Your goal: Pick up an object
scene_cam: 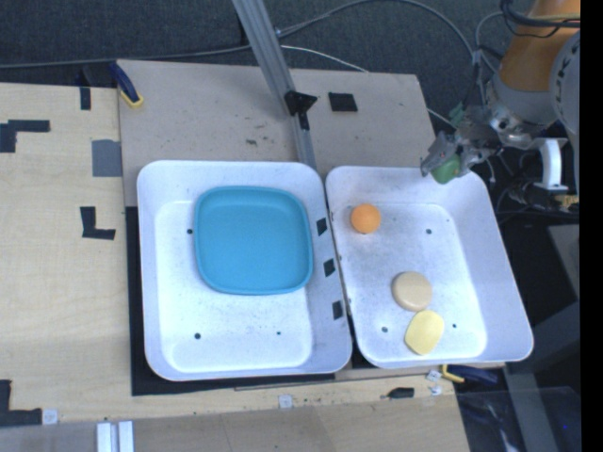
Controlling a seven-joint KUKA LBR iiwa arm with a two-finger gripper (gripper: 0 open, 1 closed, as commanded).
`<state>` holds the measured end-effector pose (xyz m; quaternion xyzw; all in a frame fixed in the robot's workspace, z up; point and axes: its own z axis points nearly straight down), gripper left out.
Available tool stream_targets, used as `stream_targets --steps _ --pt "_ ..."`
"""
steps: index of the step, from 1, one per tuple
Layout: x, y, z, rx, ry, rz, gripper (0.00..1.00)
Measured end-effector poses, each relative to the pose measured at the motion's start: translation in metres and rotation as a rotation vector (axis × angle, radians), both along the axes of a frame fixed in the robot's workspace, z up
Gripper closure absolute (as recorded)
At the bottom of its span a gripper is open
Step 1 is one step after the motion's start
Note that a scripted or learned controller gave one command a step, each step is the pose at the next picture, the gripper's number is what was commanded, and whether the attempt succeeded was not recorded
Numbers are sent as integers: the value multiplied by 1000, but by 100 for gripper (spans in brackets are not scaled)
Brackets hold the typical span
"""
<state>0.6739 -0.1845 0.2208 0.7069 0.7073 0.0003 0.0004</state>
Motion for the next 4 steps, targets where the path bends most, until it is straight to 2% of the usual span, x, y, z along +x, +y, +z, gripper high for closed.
stream_targets --steps 2,4 --pt "-16 105 -12 1 1 3 100" --pt "-36 214 9 1 1 3 100"
